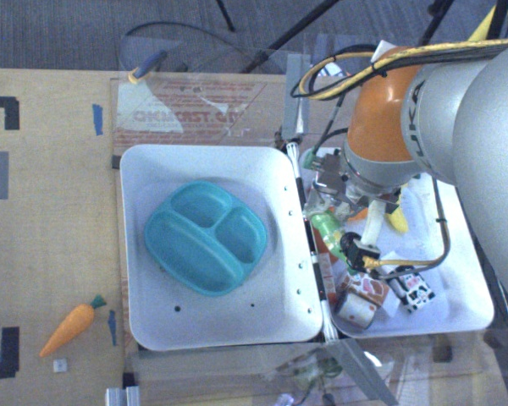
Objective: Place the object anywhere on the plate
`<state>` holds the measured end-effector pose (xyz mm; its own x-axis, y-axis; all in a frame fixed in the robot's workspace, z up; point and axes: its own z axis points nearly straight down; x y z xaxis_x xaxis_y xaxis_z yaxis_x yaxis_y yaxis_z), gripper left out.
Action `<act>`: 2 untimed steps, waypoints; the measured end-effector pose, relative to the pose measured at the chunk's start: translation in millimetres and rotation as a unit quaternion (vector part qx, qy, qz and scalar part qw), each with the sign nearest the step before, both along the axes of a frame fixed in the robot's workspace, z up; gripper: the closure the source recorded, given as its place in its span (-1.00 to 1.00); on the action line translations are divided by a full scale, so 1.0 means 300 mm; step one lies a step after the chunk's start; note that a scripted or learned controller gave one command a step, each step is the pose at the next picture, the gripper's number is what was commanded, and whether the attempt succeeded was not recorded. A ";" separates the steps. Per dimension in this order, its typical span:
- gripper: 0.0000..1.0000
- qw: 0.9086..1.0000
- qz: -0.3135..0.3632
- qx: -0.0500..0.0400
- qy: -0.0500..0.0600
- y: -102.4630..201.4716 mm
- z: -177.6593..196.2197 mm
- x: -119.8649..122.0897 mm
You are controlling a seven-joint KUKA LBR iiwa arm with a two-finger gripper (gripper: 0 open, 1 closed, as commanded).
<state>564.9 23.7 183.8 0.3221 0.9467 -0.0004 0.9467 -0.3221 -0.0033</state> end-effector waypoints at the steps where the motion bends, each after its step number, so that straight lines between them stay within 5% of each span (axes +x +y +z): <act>1: 1.00 0.999 -0.033 0.000 -0.001 0.242 0.210 -0.050; 2: 1.00 0.995 0.104 0.000 -0.002 0.512 0.275 -0.118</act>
